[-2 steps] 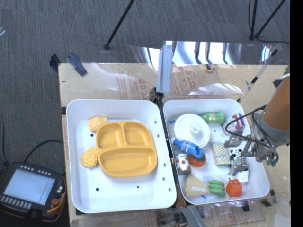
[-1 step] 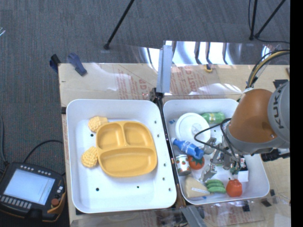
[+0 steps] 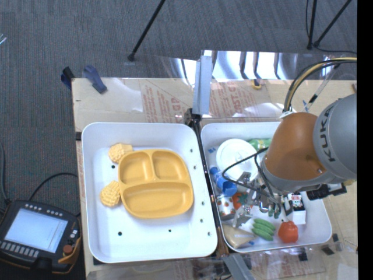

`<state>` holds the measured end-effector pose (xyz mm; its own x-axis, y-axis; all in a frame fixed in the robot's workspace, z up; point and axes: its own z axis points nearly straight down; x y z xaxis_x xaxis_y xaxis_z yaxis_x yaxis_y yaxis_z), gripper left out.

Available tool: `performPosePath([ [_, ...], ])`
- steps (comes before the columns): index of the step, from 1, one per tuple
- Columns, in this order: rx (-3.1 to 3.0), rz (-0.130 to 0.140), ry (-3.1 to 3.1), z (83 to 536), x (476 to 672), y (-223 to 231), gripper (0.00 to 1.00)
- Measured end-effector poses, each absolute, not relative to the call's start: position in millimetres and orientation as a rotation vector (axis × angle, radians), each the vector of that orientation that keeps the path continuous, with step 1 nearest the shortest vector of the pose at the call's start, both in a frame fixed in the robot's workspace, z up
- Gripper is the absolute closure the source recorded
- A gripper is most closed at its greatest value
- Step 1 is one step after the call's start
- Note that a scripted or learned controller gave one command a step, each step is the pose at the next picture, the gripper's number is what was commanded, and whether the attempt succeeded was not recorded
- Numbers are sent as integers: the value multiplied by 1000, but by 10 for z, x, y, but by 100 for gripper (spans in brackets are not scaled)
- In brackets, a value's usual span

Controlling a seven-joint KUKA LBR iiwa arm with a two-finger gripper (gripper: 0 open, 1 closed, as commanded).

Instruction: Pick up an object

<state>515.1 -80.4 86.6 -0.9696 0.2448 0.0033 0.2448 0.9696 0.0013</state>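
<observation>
A: What fills the bench, biggest first?

B: The arm [image 3: 315, 150] hangs over the right bin [image 3: 324, 231]. The left bin [image 3: 99, 139] bears a yellow divided tray [image 3: 155, 182] with two waffle-like pieces [image 3: 111, 193] touching its left rim.

A: And the gripper [image 3: 254, 202]?

B: It sits low in the right bin's clutter. How it is set cannot be told. A white plate [image 3: 235, 154] lies just above it, a blue piece [image 3: 224, 184] to its left, green pods [image 3: 263, 228] and a red tomato [image 3: 287, 231] just below and right.

A: Anything obscured?

B: The wrist covers much of that bin.
</observation>
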Motion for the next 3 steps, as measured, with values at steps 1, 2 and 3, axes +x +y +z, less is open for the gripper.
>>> performPosePath([
  [1, -418, 0, -3110, 865, 5119, -794, 0],
  [2, -409, 0, -3110, 957, 5125, -782, 100],
  [3, -641, -5, -3082, 1902, 5466, 17, 100],
])
